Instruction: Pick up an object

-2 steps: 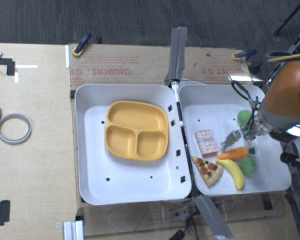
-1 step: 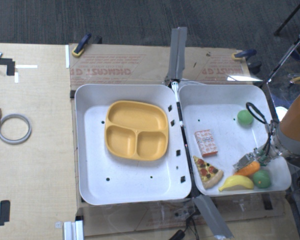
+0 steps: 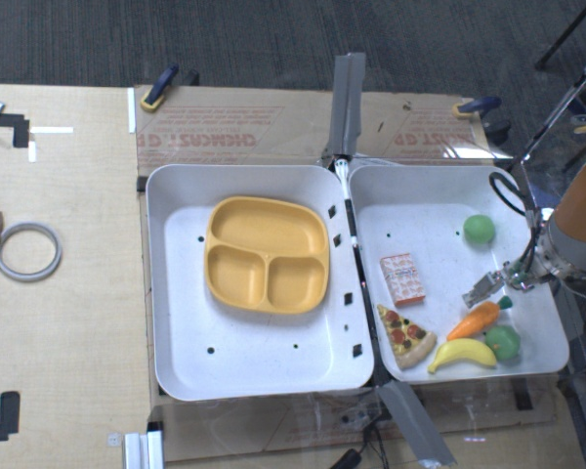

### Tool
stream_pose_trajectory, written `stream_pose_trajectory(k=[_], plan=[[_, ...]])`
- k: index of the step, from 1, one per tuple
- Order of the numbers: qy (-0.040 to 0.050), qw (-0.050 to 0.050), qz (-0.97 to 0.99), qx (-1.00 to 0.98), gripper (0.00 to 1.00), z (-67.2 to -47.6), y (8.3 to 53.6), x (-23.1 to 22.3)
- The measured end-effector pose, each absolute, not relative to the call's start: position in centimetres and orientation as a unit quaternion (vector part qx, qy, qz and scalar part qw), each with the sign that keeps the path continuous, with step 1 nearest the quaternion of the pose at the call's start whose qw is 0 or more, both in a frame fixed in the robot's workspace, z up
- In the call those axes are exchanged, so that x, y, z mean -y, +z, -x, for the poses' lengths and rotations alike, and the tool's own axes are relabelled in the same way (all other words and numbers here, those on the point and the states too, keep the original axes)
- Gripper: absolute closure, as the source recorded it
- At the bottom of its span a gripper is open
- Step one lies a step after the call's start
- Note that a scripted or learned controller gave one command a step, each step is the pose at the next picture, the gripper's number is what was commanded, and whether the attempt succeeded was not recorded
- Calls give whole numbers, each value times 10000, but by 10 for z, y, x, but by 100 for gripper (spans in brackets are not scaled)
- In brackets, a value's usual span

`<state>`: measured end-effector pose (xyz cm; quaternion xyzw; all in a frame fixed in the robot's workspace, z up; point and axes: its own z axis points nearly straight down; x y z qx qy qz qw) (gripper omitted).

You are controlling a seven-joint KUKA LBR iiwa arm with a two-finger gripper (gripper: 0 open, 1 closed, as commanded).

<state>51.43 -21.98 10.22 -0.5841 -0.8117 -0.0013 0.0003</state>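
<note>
The right bin [image 3: 425, 189] holds several toy foods. A green ball [image 3: 479, 229] lies toward its back right, and a small pink box [image 3: 402, 278] sits near its middle. At the front are a pizza slice [image 3: 405, 334], a yellow banana [image 3: 463, 356], an orange carrot [image 3: 474, 320] and a green round piece [image 3: 503, 342]. My gripper [image 3: 495, 283] reaches in from the right and sits low, just above and behind the carrot's leafy end. I see nothing held in it.
The left bin [image 3: 176, 291] holds a yellow divided plate [image 3: 268, 254]. A grey divider [image 3: 346, 115] rises between the bins at the back. On the bench to the left lies a tape ring [image 3: 21, 251]. Black cables [image 3: 508, 189] hang over the right bin's back corner.
</note>
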Motion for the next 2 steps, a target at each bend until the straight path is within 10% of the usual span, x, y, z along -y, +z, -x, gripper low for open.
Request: stream_pose_trajectory(k=[2], plan=[[-15,22,7834,6215,0,-479,92,202]])
